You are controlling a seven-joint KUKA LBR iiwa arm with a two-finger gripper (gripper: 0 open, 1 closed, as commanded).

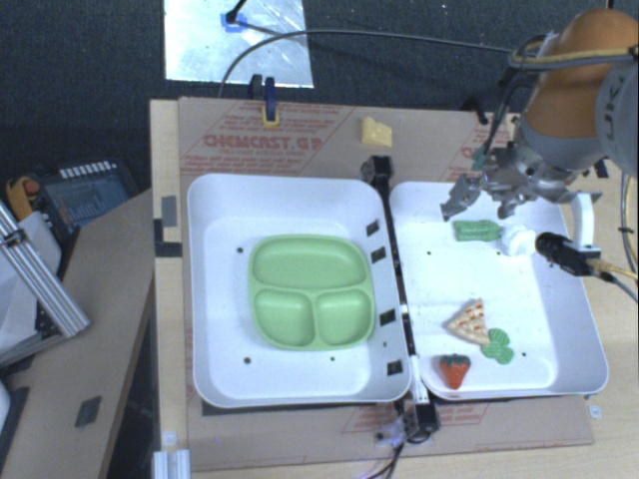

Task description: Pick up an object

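Green oblong toy [477, 231], lying flat, right bin [569, 307]

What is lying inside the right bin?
The right bin holds a green toy, a white piece, a pizza slice, a green leaf and a strawberry. The arm covers its far corner.

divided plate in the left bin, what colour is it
Light green; the divided plate shows best in the camera view.

One fixed camera looks down at a slant from above the near edge of the bench [300, 138], set back enough to take in both white bins. The left bin [215, 267] and right bin [569, 317] lie side by side, with dark floor beyond the far edge.
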